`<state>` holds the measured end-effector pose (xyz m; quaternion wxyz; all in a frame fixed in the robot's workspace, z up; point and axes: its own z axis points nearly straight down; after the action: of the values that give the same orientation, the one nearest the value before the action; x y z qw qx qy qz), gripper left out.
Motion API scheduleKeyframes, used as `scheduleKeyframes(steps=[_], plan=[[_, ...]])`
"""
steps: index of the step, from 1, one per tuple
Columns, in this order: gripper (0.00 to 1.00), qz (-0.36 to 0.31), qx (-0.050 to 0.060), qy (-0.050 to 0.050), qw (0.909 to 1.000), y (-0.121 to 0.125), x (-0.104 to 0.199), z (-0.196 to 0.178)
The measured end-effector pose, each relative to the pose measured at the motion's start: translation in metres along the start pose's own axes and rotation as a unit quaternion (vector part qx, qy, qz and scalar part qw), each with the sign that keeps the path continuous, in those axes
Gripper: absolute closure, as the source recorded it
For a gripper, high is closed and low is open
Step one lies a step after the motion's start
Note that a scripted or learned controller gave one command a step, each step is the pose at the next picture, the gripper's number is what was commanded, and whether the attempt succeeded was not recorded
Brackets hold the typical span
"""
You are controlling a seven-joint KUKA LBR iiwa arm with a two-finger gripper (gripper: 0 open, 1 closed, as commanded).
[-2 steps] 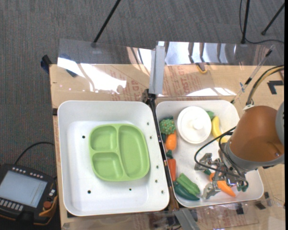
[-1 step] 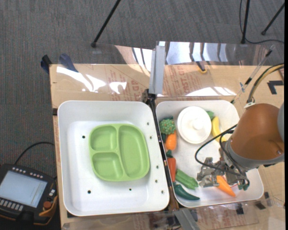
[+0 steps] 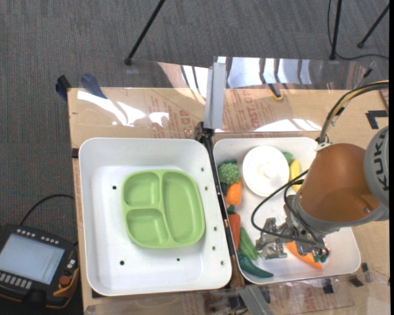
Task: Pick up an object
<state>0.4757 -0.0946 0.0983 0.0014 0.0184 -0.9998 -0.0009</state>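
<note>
1. Over the right bin [image 3: 350, 254], in the camera view, the gripper [image 3: 273, 245] is seen low among the toy food, hung beneath the orange band of the arm [image 3: 335, 186].
2. Whether its metal parts are spread or pressed together cannot be told from this slant; nothing is seen pinched in it.
3. Just beside it, to its right, an orange carrot-like piece [image 3: 308, 257] is lying on the bin floor, partly hidden by the wrist. This is judged the likeliest target.
4. Handling is judged as follows: it looks like light, stiff, smooth plastic, so slipping is the risk rather than breakage. A hold across its thicker middle would be favoured, not the tapered tip.
5. Along the bin's left wall a row is noted: a green broccoli [image 3: 228, 172], an orange piece [image 3: 234, 193], a red-orange carrot [image 3: 235, 228] and dark green pods [image 3: 251, 258], closely packed, some touching.
6. Further back, a white lidded dish [image 3: 265, 170] is seen, with a yellow piece [image 3: 295, 172] beside it.
7. Well apart, in the left bin [image 3: 92, 176], a green divided plate [image 3: 163, 209] is lying flat.
</note>
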Motion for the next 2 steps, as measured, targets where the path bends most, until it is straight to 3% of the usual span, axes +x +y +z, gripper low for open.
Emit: scheduleKeyframes(steps=[1, 2], plan=[[1.0, -0.016, 0.001, -0.001, 0.9999, 0.008, -0.022, 0.002], [1.0, -0.008, 0.002, -0.006, 0.9999, 0.022, -0.072, -0.093]])
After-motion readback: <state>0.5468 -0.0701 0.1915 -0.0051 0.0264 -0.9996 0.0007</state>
